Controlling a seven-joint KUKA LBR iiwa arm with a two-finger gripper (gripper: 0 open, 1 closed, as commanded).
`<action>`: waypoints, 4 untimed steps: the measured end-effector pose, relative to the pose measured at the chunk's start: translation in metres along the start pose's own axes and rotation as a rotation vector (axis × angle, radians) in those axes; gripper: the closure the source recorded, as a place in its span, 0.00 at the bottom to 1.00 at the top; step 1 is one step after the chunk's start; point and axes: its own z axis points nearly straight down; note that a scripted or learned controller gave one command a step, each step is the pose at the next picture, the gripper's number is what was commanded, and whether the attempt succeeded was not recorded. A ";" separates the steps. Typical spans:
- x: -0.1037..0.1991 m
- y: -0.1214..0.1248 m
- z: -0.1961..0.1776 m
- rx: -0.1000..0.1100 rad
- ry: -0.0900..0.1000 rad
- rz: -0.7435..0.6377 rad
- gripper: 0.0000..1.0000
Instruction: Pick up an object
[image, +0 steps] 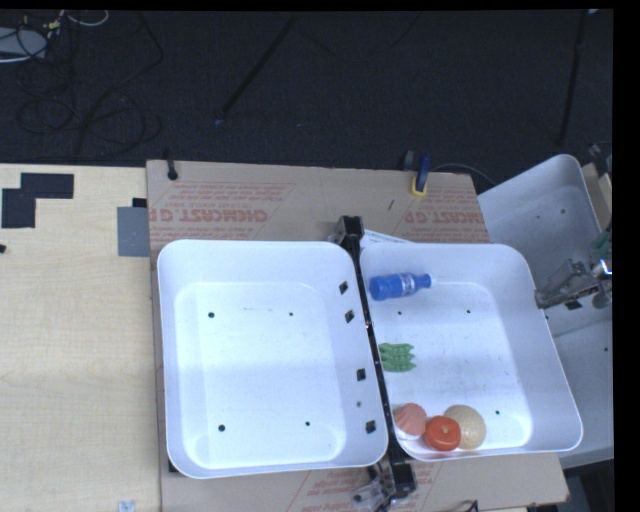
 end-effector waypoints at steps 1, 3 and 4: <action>0.003 0.020 0.105 0.012 0.004 -0.003 0.00; 0.004 0.038 0.167 0.009 0.004 -0.007 0.00; 0.000 0.042 0.057 -0.008 -0.003 -0.005 0.00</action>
